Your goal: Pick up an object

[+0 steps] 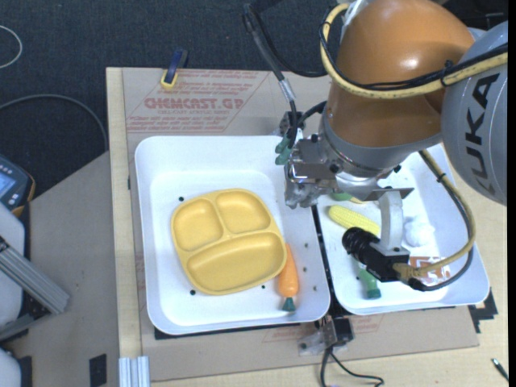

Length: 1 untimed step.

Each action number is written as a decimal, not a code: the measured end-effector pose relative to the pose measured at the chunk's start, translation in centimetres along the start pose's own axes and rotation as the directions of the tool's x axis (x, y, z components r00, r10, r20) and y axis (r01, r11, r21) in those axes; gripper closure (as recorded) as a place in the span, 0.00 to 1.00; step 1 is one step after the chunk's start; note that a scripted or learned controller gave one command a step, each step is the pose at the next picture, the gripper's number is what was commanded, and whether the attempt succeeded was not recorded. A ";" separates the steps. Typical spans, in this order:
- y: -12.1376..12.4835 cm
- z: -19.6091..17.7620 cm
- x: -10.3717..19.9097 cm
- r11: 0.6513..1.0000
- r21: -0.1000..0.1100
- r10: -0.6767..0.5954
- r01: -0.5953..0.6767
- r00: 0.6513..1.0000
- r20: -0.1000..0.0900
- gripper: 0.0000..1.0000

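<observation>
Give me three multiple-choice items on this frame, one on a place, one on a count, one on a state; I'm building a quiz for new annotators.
1. Where does the toy carrot lie?
A. In the left bin, against the yellow plate's right edge
B. In the right bin, beside the corn
C. On the cardboard behind the bins

2. How many compartments does the yellow plate have?
A. Two
B. Three
C. Five

3. How does the yellow plate sit?
A. Upside down
B. Propped on edge against the bin wall
C. Flat, open side up

Answers:
1. A: the carrot touches the plate inside the left bin, green tip toward the front.
2. B: two small sections sit behind one large one.
3. C: its dividers and hollows face the camera.
</observation>
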<state>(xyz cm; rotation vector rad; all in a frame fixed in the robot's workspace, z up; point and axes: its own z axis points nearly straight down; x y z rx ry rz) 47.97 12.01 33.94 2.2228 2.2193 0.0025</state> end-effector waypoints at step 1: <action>0.0 -1.0 0.0 1.000 -0.002 0.001 -0.001 1.000 0.000 1.00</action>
